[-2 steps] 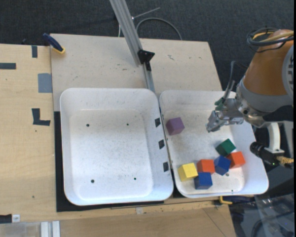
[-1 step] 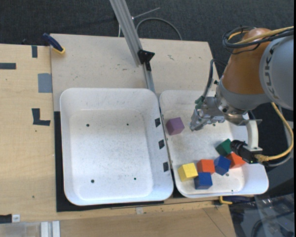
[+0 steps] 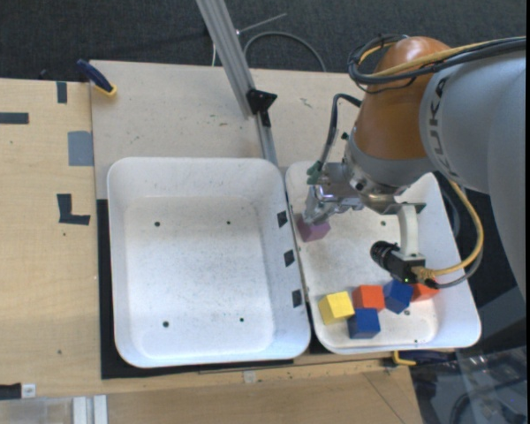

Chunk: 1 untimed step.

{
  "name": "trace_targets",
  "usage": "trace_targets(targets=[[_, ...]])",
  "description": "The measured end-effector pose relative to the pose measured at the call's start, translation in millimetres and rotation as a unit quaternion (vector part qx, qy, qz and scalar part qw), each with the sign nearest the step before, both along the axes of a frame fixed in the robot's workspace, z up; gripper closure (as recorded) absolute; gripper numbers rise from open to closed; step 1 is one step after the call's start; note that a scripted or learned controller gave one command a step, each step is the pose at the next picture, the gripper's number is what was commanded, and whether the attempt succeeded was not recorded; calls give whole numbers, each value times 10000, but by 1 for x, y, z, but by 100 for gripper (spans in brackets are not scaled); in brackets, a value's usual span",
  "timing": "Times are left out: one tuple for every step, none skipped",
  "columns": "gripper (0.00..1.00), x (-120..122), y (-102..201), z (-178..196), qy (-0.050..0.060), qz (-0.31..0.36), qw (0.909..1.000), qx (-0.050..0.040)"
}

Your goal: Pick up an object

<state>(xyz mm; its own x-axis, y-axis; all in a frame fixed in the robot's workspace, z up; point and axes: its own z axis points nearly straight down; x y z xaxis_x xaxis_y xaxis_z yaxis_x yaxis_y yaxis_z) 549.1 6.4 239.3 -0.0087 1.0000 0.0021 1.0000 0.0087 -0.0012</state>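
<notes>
Grasp step: end effector (image 3: 316,212) poised at a purple block (image 3: 314,230) beside the right bin's (image 3: 455,325) left wall; grip state cannot be told. Next: confirm closure, then lift straight.

Partial letters "UK" in dark print on the grey arm (image 3: 477,113).
</notes>
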Motion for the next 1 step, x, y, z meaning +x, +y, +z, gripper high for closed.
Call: trace_targets(targets=[[100,16,62,-8,4,1,10000,-3]])
